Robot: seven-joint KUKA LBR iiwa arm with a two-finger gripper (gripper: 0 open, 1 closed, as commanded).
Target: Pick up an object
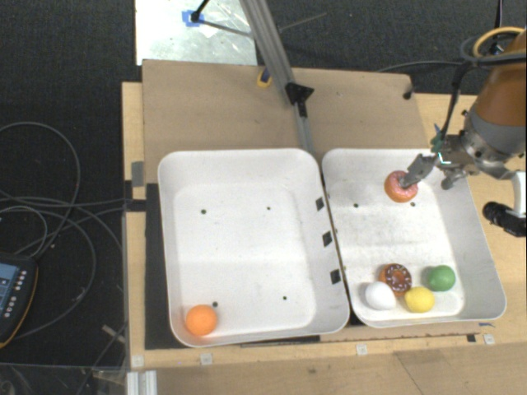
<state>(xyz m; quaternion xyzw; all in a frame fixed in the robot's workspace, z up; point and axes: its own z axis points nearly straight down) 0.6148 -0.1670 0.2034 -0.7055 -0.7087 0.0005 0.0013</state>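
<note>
A pink frosted doughnut (401, 186) lies in the far part of the right bin (469, 220). My gripper (435, 174) hangs just to its right, near the bin's far right corner. Its two fingers stand apart, so it is open. The left fingertip (417, 172) reaches the doughnut's upper right edge, and the doughnut lies outside the gap, not between the fingers. Along the right bin's near wall sit a chocolate doughnut (397, 277), a white egg-shaped object (380, 295), a yellow lemon (419, 299) and a green lime (441, 277). An orange (201, 320) rests in the left bin's near left corner.
The left bin (239, 171) adjoins the right one along a shared raised rim (327, 237). A slanting grey pole (272, 44) crosses the back of the bench. Cables and a handheld pendant (12, 290) lie on the floor to the left.
</note>
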